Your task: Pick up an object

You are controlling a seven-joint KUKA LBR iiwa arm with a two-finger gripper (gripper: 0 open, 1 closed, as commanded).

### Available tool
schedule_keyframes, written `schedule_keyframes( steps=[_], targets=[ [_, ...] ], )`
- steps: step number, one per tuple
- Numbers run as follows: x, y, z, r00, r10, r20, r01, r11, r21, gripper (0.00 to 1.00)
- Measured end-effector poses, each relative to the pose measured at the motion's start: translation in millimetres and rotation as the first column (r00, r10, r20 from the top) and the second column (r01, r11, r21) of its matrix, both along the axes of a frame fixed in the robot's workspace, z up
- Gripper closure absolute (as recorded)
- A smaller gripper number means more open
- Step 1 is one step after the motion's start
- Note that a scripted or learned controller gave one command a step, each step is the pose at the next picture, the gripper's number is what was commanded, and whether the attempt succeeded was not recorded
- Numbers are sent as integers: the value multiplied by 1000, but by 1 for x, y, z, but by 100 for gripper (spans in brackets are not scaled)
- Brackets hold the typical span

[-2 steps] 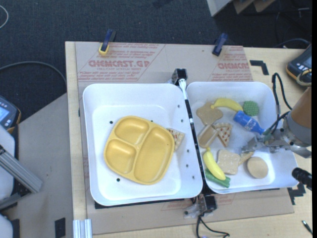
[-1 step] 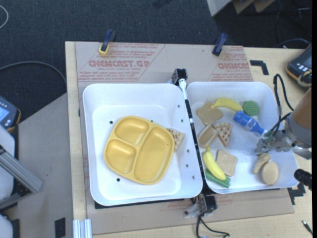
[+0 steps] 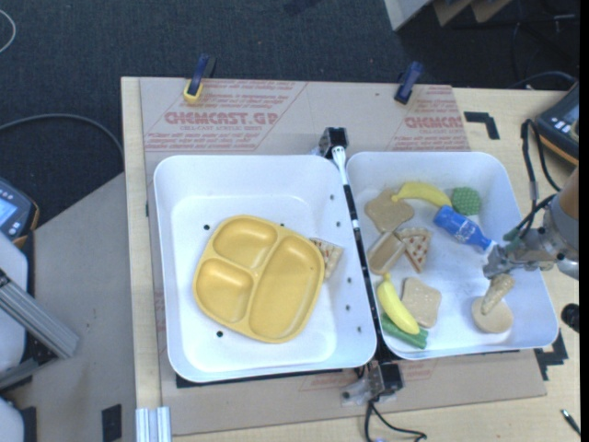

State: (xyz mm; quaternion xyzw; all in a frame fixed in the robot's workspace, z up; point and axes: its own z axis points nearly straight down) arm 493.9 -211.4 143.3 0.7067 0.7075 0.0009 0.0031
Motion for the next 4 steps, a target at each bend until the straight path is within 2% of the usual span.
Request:
schedule_keyframes(
  steps=[2, 3, 4],
  targets=[
    [5, -2, 84, 1000, 0, 1, 0, 1000, -1, 100],
    [15, 52, 73, 1000, 4, -7, -4, 1000, 6, 100],
    [32, 101, 86, 1000, 4, -2, -4, 1000, 2, 100]
  ],
)
